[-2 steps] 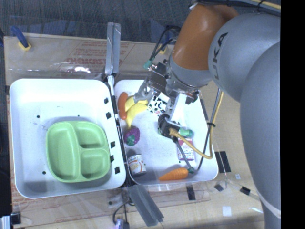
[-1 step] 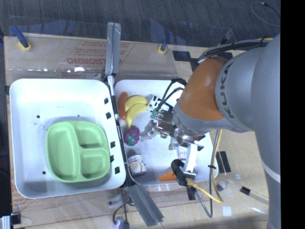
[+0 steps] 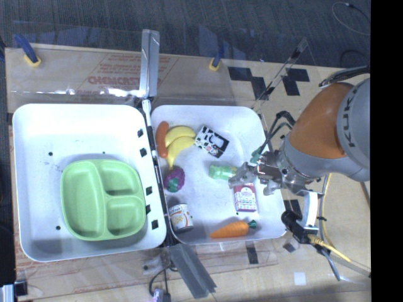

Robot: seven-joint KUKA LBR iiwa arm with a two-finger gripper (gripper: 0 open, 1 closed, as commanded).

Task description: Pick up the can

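Observation:
The can [image 3: 180, 217] is small, with a white and orange label. It stands in the right bin [image 3: 208, 115] at the front left corner, close to the wall shared with the left bin. My gripper [image 3: 250, 176] hangs over the right side of that bin, well to the right of the can and slightly behind it. It is above a green bottle [image 3: 220, 171] and a red and white packet [image 3: 245, 199]. Nothing shows in its grasp.
The right bin also holds a carrot [image 3: 230, 230], a purple fruit [image 3: 174, 178], a banana [image 3: 178, 142], an orange vegetable [image 3: 162, 137] and a black and white box [image 3: 212, 141]. A green divided plate [image 3: 104, 198] lies in the left bin [image 3: 38, 124].

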